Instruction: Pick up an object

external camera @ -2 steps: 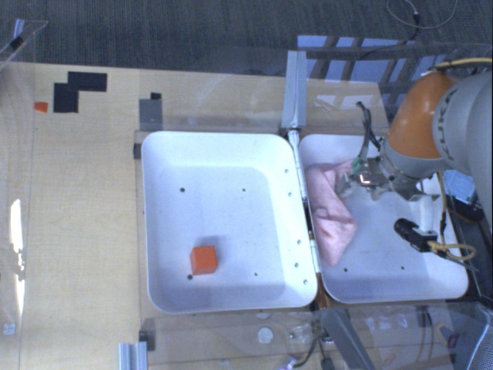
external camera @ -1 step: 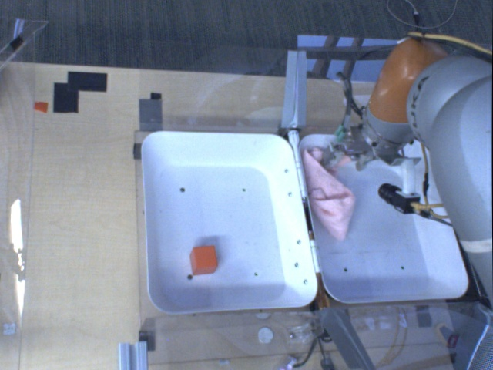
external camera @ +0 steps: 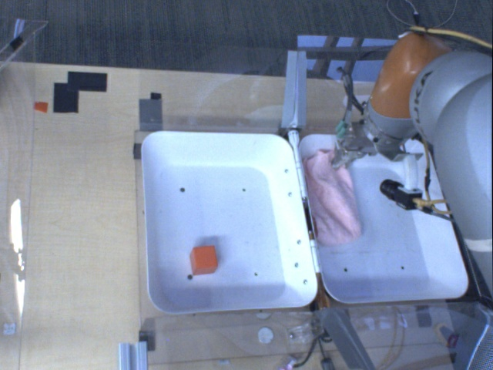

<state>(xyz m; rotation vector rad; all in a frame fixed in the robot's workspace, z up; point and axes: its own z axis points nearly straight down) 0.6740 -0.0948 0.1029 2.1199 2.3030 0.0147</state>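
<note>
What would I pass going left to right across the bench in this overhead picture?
Small orange tag → black L-shaped mark → left white bin holding an orange block → pink cloth in the right white bin → grey robot arm.

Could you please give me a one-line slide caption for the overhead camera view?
Gripper at the top end of a pink cloth in the right bin; an orange block sits in the left bin.
</note>
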